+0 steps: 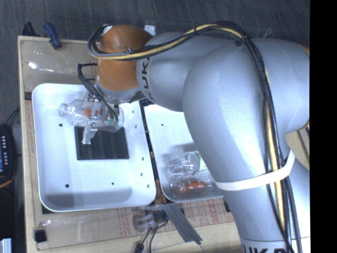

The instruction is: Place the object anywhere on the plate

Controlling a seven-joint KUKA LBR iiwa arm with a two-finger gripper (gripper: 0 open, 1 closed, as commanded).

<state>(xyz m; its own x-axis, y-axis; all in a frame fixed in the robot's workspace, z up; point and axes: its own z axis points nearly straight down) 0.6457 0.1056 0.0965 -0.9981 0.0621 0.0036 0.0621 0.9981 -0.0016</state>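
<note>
The gripper (92, 123) hangs over the left bin (52, 157), in the upper-left part of the frame, just above the top edge of a dark square plate (105, 146). A clear plastic bottle (79, 111) lies on its side right at the gripper, its neck pointing toward the left of the frame and its body crossing under the tool. Bottle and tool overlap so closely that it is not possible to tell whether the bottle is being pinched or simply lies beneath. The bottle sits at the plate's upper rim, mostly over the white bin floor and partly over the plate's top edge.

Above the gripper, the orange band (118, 57) of the arm fills the upper middle of the frame, wrapped by black and yellow cables (174, 38). The large grey arm (237, 115) sweeps across from the right, covering most of the right bin (168, 125).

In the visible lower part of the right bin, near the centre bottom of the frame, lie two more clear plastic containers (185, 165), one just above the other, the lower showing something orange-red inside. A blue clamp (52, 35) grips the bench edge at the upper left.
</note>
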